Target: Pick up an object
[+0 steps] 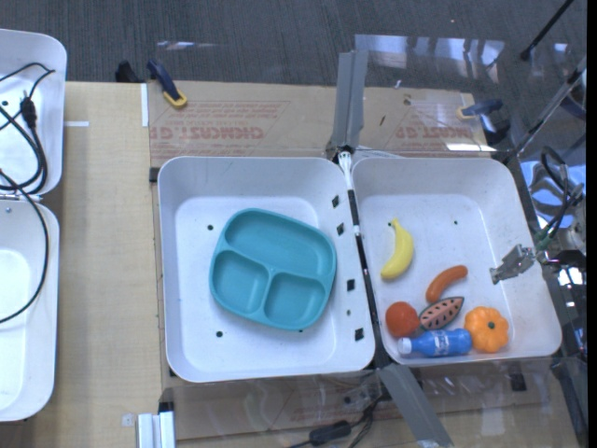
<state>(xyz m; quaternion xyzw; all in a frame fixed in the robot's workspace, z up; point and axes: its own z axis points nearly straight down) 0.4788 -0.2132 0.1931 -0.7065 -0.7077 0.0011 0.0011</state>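
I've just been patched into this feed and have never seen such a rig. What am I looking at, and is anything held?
One fixed camera looks down at a slant on a bench. The robot arm reaches in from the right. Its grey metal gripper is near the right edge of the right white bin, apart from the items, and I see nothing held in it. That bin holds a yellow banana, an orange sausage, a red tomato, a striped oval toy, a blue plastic bottle and an orange pumpkin. The left white bin holds a teal divided plate.
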